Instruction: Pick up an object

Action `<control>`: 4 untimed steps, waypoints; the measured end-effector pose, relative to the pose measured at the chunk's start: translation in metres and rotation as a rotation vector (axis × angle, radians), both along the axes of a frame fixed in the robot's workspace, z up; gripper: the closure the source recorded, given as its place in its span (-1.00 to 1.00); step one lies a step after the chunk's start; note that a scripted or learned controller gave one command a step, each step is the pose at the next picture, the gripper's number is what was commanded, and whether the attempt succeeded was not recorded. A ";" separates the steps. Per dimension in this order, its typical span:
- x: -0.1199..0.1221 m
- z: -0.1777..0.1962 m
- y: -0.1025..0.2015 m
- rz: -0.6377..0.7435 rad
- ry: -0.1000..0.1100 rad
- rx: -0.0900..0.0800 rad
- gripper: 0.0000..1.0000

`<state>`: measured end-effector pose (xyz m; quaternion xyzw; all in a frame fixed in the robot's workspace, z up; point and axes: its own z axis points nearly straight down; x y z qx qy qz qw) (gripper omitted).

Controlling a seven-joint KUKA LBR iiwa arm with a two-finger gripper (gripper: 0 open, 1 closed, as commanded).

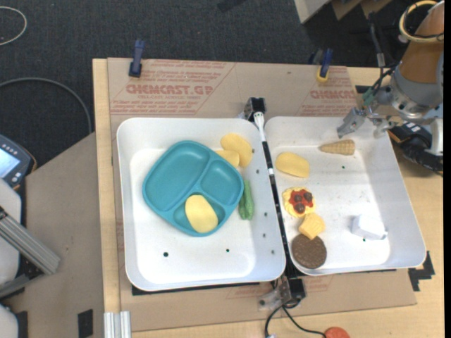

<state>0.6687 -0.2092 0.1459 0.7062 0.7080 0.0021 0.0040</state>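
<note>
One overhead camera looks slantwise onto both bins [134, 210].

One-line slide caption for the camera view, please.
Tool poised at the right bin's far edge near a cone-shaped piece; teal plate in the left bin.

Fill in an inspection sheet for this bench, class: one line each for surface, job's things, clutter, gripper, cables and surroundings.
Surface: cardboard sheet under two white bins, left bin and right bin, side by side.
Job's things: left bin holds a teal divided plate with a yellow piece on it, a yellow item and a green item beside it. Right bin holds a cone, yellow oval, pizza-like piece, orange wedge, brown disc and white block.
Clutter: nothing seen.
Gripper: gripper above the right bin's far edge, near the cone, holding nothing.
Cables: cable on the floor at left.
Surroundings: dark carpet; two clamps at the far edge.
</note>
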 end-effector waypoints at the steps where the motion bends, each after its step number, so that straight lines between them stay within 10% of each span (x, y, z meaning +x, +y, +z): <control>1: -0.073 0.014 -0.017 -0.007 0.012 0.003 -1.00; 2: -0.103 0.013 -0.015 -0.004 0.012 0.004 -1.00; 3: -0.171 -0.035 0.071 0.001 0.019 0.010 -1.00; 4: -0.166 -0.022 0.065 -0.003 0.006 0.002 1.00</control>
